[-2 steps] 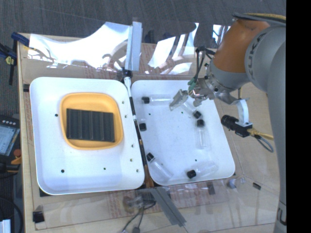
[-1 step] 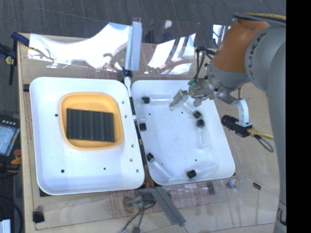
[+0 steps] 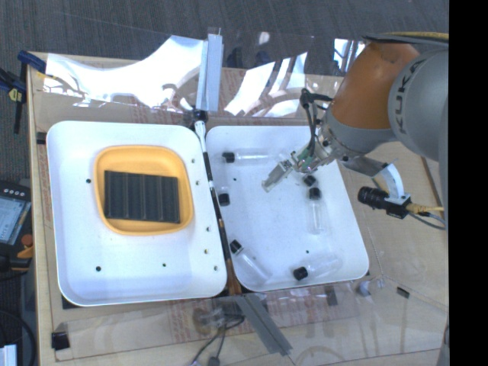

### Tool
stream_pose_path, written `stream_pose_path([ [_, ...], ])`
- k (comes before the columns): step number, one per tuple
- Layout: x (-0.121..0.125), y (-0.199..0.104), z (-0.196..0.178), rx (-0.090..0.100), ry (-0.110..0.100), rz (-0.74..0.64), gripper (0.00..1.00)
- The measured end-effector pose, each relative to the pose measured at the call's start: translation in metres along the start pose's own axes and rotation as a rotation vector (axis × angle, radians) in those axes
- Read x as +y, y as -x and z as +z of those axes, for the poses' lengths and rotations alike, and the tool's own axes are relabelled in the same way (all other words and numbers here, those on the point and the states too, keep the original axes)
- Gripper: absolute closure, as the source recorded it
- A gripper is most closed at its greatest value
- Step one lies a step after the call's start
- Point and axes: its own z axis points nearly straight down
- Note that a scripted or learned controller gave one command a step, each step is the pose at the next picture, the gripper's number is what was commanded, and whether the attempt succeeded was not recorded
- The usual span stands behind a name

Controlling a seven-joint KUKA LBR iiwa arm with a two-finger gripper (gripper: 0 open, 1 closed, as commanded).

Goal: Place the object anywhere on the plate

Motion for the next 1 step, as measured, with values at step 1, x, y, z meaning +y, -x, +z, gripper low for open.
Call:
stream_pose_path([
  [1, 0.0096, -0.0369, -0.0170, -0.002, 0.002, -0.302, 0.00],
])
